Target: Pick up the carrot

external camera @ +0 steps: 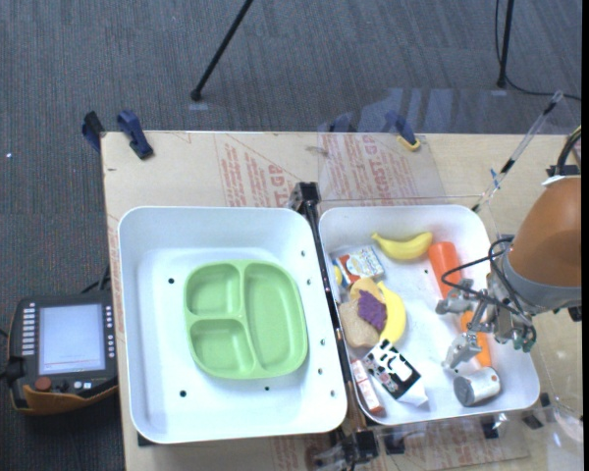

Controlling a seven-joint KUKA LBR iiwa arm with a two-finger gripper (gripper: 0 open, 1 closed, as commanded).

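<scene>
The carrot [442, 262] lay in the right-hand bin [471, 216], a stubby orange piece near the back wall, just right of the banana [403, 245]. A second orange scrap [477, 349] showed under the gripper [468, 334] (whether it was more carrot or something else, I could not tell). The gripper hung low over the bin's right side, near the grey can [476, 388], with the carrot apart from it toward the back. Its fingers were lost in a tangle of cables and metal, so open or closed could not be made out, and nothing could be seen held. I judged the approach unfinished: the next move called for shifting toward the back wall and settling the fingers either side of the carrot without nudging the banana. The arm's wrist [555, 234] was cut off at the right.
</scene>
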